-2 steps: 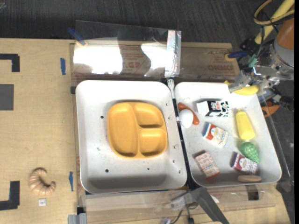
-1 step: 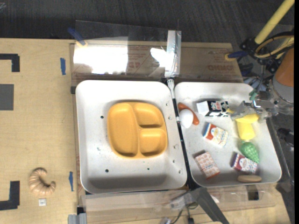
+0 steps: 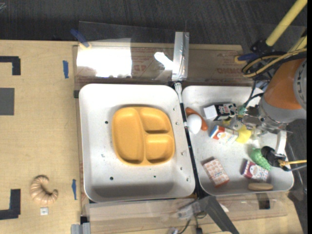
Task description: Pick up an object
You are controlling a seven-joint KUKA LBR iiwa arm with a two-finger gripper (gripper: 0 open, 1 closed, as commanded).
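The right bin [image 3: 234, 94] holds several small objects: a white egg shape [image 3: 194, 124], a white cube [image 3: 210, 112], a black-and-white box [image 3: 225, 109], a red-and-white item [image 3: 219, 133], a yellow piece [image 3: 243, 136], a green toy [image 3: 260, 157], a pink patterned box [image 3: 215, 172], a red-and-white packet [image 3: 253, 170] and a brown stick shape [image 3: 260, 185]. The arm with its orange band [image 3: 287, 87] comes in from the right. My gripper [image 3: 251, 122] hangs low over the bin's right half, just above the yellow piece and beside the black-and-white box.
The left bin [image 3: 92, 130] holds a yellow divided plate [image 3: 143, 133]. A tan croissant-like toy [image 3: 44, 189] lies on the bench at far left. Cables and a yellow pole [image 3: 287, 18] sit behind the right bin.
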